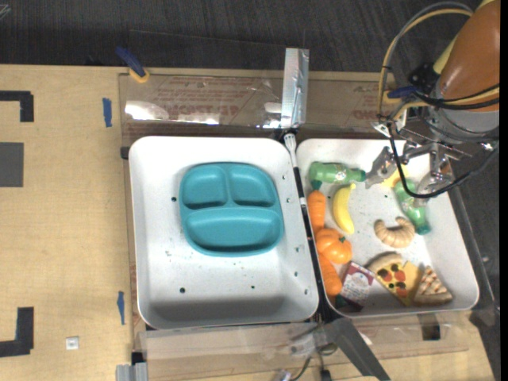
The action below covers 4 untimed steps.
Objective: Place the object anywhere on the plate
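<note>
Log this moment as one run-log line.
gripper: over right bin, upper part | plate: teal, left bin, bare | croissant: right bin | transfer: not yet

This looks like a robot laboratory, because a plywood counter [63, 213] with black marks and blue tape [107, 111] carries two white bins [151, 292], one with toy food [373, 236], while a cabled arm [468, 62] reaches over them above dark carpet [198, 6].
</note>
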### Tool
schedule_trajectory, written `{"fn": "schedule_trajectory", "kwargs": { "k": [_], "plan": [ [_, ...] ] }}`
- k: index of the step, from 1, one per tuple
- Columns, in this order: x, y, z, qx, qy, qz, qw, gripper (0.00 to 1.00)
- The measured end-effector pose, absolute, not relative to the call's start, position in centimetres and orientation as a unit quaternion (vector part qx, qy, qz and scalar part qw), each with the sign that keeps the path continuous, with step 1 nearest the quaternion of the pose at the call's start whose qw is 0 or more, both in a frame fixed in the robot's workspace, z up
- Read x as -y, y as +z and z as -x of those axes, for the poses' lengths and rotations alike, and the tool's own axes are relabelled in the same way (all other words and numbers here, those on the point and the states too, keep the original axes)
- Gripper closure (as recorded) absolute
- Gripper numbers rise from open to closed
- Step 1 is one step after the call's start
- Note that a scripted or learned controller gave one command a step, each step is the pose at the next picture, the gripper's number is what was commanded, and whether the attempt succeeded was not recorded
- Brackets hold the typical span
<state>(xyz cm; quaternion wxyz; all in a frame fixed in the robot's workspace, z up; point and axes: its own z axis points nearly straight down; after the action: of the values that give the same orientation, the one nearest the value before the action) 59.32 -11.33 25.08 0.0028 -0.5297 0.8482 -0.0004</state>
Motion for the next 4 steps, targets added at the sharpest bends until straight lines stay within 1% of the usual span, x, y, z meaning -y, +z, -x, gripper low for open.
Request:
{"fn": "schedule_trajectory", "kwargs": {
  "k": [1, 2, 3, 4],
  "plan": [
    [11.2, 26.3, -59.6, -0.849, -0.0025, 0.529, 0.008, 1.0],
    [14.6, 31.0, -59.3, -0.752, -0.0026, 0.659, 0.004, 1.0],
    [7.0, 32.3, -49.7, -0.738, -0.0015, 0.674, 0.003, 1.0],
    [7.4, 28.2, -48.1, -0.608, -0.0008, 0.794, 0.001, 1.0]
  ]
}}
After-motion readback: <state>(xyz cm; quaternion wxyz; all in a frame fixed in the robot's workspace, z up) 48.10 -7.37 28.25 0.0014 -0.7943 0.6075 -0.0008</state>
